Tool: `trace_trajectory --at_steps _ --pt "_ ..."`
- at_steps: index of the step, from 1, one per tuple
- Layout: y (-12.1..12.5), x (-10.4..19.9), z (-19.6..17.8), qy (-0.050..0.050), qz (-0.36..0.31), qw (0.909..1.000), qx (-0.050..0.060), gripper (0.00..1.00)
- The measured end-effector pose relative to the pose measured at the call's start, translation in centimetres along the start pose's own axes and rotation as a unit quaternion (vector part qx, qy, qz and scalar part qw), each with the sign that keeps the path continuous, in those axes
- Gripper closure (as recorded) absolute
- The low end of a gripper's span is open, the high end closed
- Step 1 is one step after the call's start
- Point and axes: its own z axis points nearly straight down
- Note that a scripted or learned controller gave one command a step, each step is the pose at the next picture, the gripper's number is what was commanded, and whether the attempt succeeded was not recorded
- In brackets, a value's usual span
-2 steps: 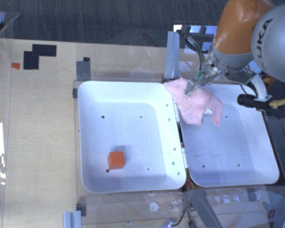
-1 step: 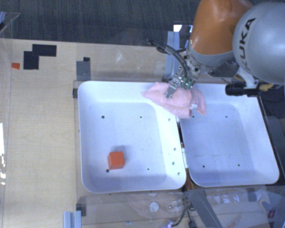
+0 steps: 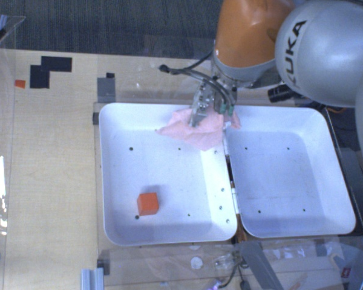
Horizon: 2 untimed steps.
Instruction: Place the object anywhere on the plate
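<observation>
Two white bins on a bench; arm over the far rim.

Near: orange block point(image 3: 147, 203) lying loose in the left bin point(image 3: 118, 174), toward its front left, well apart from all else. Right bin point(image 3: 290, 180) alongside, sharing the middle divider. Far: pink cloth point(image 3: 196, 130), crumpled, draped at the left bin's back right corner against the divider. Gripper point(image 3: 199, 115) directly above it, tips touching or pressed into the cloth; whether the fingers are spread or clenched cannot be told. Black markers point(image 3: 48, 70) on the bench beyond, far left.
</observation>
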Motion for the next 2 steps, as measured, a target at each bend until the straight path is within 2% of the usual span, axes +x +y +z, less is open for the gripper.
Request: trace_trajectory --at_steps 1,2 --pt "4.75 1.82 0.72 0.001 -0.101 0.9949 0.000 1.00" --pt "4.74 1.80 0.68 0.001 -0.101 0.9949 0.000 0.00"
